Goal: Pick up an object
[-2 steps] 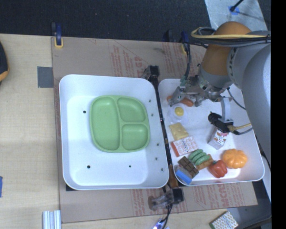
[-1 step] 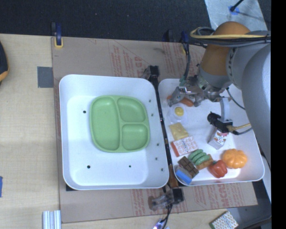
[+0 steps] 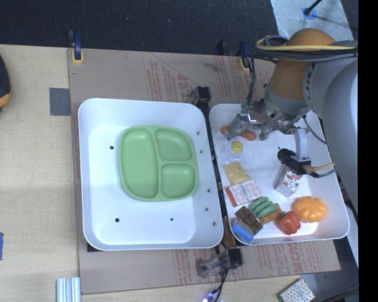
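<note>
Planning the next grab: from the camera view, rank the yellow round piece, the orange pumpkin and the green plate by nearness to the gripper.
From the gripper:
1. Yellow round piece, just below it in the right bin.
2. Orange pumpkin, lower right corner of that bin.
3. Green plate, in the left bin.

Even overhead light, soft focus throughout

The two white bins (image 3: 88, 168) glare brightly, their rims nearly washed out, while the table (image 3: 25, 168) looks evenly lit and the dark floor (image 3: 164, 8) at the top stays dim. Shadows are faint and short. Small items in the right bin (image 3: 331, 231) look slightly blurred and grainy.
</note>
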